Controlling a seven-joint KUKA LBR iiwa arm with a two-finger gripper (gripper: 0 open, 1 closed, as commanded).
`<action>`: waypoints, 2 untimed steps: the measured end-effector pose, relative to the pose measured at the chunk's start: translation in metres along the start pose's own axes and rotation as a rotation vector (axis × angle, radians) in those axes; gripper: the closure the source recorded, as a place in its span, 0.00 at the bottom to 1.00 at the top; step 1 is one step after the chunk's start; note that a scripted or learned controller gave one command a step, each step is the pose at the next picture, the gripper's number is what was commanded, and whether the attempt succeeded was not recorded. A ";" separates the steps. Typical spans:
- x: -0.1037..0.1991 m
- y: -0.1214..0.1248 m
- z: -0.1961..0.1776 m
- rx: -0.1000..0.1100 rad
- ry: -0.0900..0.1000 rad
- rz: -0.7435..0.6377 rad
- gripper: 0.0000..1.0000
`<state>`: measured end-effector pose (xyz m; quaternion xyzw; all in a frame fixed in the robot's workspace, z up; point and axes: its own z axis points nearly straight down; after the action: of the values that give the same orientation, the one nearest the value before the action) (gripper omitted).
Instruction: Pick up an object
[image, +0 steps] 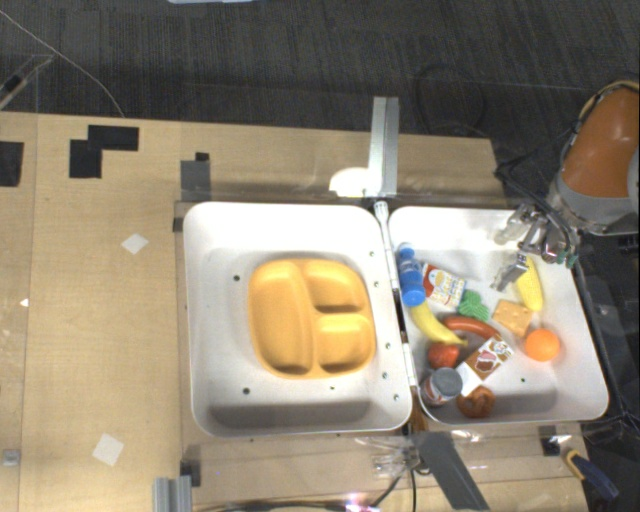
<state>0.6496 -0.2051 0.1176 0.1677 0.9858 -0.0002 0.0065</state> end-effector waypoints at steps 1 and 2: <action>-0.003 0.001 -0.004 0.001 0.002 0.359 0.00; -0.003 0.001 0.011 0.002 0.003 0.644 0.00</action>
<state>0.6526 -0.2049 0.1071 0.4710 0.8821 0.0010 0.0046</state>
